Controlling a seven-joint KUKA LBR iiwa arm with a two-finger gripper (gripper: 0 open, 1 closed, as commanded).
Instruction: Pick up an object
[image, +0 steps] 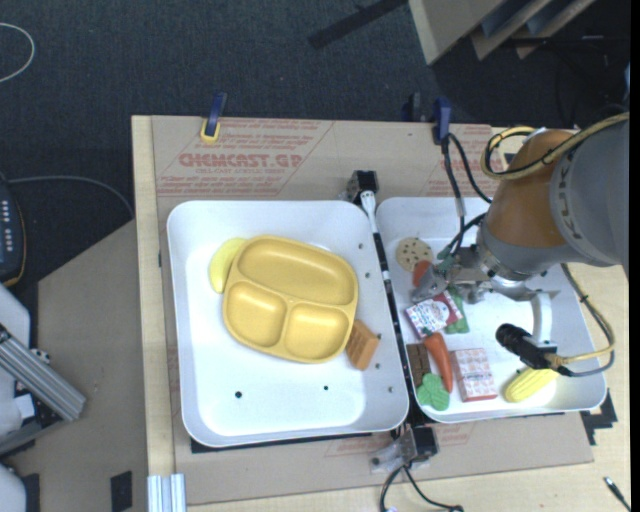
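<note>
- Grey arm (575, 200) reaches in from your right; its pincer (447, 282) sits low in the right bin (585, 395), over a red-and-white packet (432, 317).
- You can't tell how the pincer stands.
- Carrot (439, 360), corn (530, 382), cookie (410, 250) lie nearby.
- Yellow tray (288, 298) fills the left bin (200, 330).

Brown bench (150, 300), 2 white bins (200, 400) side by side
</note>
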